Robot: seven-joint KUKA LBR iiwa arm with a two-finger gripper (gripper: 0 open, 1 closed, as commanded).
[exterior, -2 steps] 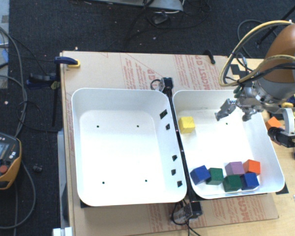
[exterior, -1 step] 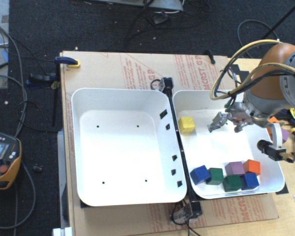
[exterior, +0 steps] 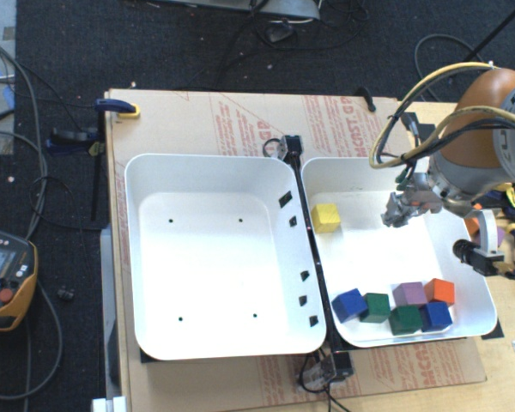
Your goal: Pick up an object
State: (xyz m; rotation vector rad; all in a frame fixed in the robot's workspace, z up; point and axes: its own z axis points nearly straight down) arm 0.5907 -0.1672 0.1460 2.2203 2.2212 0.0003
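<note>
A yellow block lies in the right bin near its left wall. Along the bin's front edge sits a cluster of blocks: a blue one, a green one, a darker green one, a purple one, an orange one and another blue one. My gripper hangs over the right bin's back right part, to the right of the yellow block and apart from it. Nothing shows between its fingers.
The left bin stands beside the right one, with a black clip strip along the divide. The arm's orange band and yellow cables loom at the right. A blue clamp grips the board's far left corner.
</note>
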